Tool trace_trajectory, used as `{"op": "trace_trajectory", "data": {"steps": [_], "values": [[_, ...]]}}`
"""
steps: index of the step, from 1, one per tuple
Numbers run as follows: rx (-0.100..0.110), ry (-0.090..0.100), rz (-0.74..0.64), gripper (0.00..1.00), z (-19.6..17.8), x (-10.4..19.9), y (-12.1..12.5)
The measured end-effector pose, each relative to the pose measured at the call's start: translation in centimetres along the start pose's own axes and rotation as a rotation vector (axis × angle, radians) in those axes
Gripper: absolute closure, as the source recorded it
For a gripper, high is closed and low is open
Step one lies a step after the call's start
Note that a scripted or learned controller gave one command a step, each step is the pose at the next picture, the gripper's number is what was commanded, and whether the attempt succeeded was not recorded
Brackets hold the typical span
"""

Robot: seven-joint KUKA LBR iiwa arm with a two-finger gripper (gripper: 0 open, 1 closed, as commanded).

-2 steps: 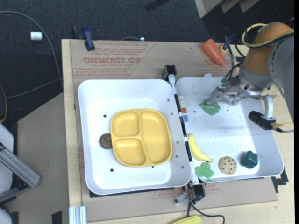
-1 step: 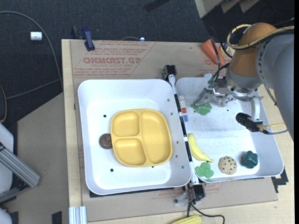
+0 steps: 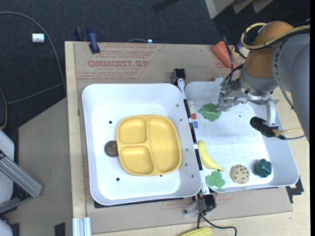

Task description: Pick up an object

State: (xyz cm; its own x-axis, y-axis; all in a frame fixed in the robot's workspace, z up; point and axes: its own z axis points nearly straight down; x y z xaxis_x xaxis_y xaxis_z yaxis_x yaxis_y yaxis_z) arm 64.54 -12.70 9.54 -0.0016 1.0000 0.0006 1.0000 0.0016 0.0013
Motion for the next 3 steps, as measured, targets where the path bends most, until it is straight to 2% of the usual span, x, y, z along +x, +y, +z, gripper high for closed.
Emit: {"op": "trace_trajectory", "data": {"steps": [1,2,3], "values": [[0.004,0.001,0.002,1.00,1.1,3.6,-7.0],[-0.002,-0.003,0.001,1.00,-5.5,-0.6,-1.4],[0.000,-0.002,0.001,0.00,-5.4,-0.6,-1.5]]}}
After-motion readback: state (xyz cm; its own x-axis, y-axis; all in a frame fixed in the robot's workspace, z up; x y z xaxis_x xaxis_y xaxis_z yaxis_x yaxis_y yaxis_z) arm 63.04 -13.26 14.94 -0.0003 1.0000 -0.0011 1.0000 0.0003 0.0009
